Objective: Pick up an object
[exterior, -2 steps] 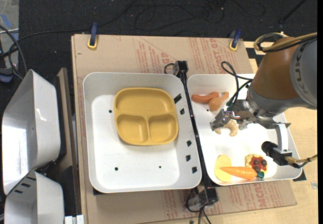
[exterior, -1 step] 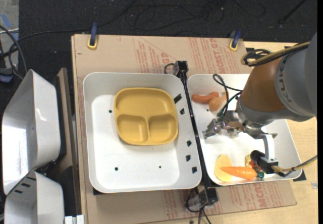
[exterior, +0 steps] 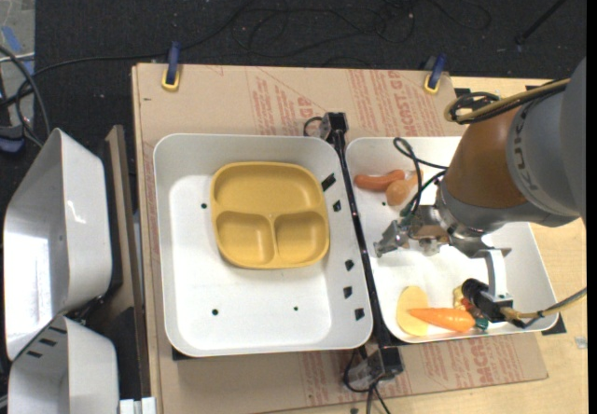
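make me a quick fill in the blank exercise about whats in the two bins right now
1. The yellow divided plate lies in the ____ bin as the camera sees it.
2. The plate has ____ compartments.
3. The carrot lies near the front edge of the right bin, partly on a ____ round piece.
4. The gripper hangs over the ____ bin.

Missing words: left; three; yellow; right
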Robot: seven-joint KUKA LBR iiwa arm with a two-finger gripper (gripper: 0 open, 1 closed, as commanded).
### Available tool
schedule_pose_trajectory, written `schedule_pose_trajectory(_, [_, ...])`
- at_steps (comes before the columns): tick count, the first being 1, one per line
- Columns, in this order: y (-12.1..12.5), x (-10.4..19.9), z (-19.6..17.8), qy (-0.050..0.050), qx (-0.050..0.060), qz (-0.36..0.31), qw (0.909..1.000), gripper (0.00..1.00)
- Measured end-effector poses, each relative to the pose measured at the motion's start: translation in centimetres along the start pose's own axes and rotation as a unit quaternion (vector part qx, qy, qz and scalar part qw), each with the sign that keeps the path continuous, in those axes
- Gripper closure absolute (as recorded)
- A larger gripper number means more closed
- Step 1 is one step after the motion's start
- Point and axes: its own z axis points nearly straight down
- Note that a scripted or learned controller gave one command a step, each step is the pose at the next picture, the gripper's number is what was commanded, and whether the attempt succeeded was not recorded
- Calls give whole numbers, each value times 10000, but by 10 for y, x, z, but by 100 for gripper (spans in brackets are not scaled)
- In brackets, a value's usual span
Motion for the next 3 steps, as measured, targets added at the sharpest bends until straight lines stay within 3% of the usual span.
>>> schedule_pose_trajectory(1, [0, 0, -10, -1, -8, 10, 10000, 100])
schedule_pose_trajectory(3, [15, -6, -125, -15, -46, -26, 10000, 100])
